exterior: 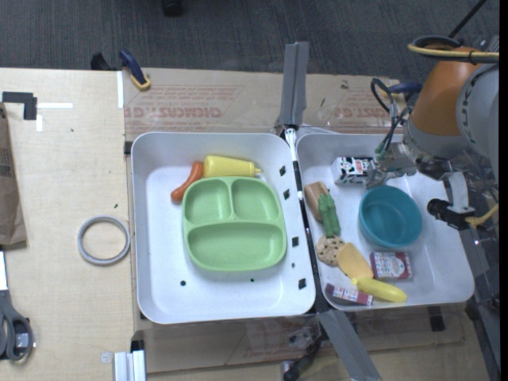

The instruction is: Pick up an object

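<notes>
In the right bin [444,288], a black-and-white cow-patterned carton [353,169] lies flat.

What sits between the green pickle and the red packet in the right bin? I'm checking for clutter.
In the camera view, the blue bowl lies between the green pickle and the red packet.

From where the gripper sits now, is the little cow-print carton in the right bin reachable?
Probably yes. The gripper hovers right beside the carton, whose top is uncovered; the blue bowl sits close below and may crowd the approach.
</notes>
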You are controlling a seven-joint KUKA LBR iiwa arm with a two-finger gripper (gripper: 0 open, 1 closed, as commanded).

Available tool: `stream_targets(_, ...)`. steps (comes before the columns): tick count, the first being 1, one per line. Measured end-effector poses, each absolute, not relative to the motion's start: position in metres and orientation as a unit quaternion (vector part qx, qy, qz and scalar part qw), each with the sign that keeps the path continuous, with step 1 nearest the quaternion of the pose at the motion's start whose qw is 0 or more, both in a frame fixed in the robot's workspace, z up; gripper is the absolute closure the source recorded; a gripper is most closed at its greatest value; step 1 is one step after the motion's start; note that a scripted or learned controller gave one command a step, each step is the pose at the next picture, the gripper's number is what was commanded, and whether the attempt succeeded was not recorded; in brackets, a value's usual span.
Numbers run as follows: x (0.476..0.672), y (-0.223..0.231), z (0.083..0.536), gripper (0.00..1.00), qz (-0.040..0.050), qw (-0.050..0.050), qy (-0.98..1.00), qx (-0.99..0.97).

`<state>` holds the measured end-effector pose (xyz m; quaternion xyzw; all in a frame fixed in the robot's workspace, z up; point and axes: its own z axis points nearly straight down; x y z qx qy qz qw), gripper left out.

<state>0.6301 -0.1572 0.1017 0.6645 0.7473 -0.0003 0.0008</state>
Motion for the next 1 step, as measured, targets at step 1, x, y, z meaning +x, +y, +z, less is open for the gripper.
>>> stream_targets(1,0.6301,-0.1572,0.1016,0.0,-0.0003,0.001,0.747,0.665)
